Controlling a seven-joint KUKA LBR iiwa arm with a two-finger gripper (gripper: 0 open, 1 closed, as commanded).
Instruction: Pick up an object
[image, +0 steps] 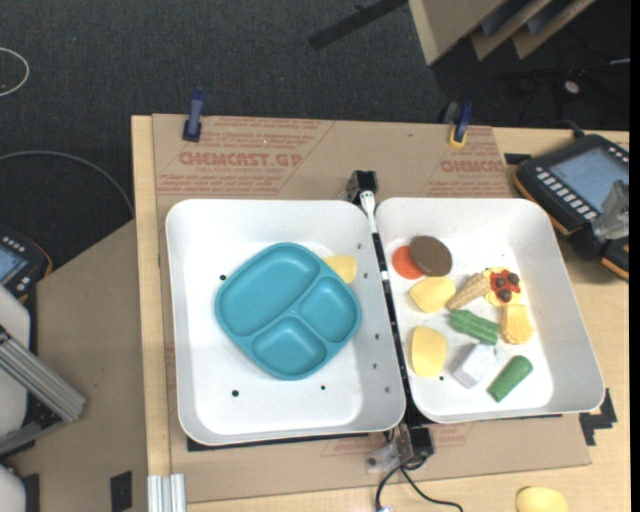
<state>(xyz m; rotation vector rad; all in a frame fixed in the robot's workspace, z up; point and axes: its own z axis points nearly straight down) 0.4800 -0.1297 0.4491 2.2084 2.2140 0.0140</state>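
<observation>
On the bench (250, 150) stand two shallow white bins side by side. The left bin (190, 300) carries a teal plate with compartments (288, 311), and a small yellow piece (341, 267) lies just beside the upper right edge of that plate, partly under it. The right bin (560, 300) holds a group of toy food pieces close together: a brown round disc (431, 255) overlaps an orange-red disc (404, 263); below them lies a yellow piece (432, 294), next to a tan wedge (470, 291). A small piece with red spots (504, 284) is at the right of the wedge, and under it a yellow-orange piece (517, 323). A dark green piece (472, 326) lies in the middle, a pale yellow piece (428, 351) at the lower left, a small grey block (467, 368) beside it, and a green cylinder (509, 379) at the lower right. About the tool, whether it is released or clenched, I cannot tell here.
</observation>
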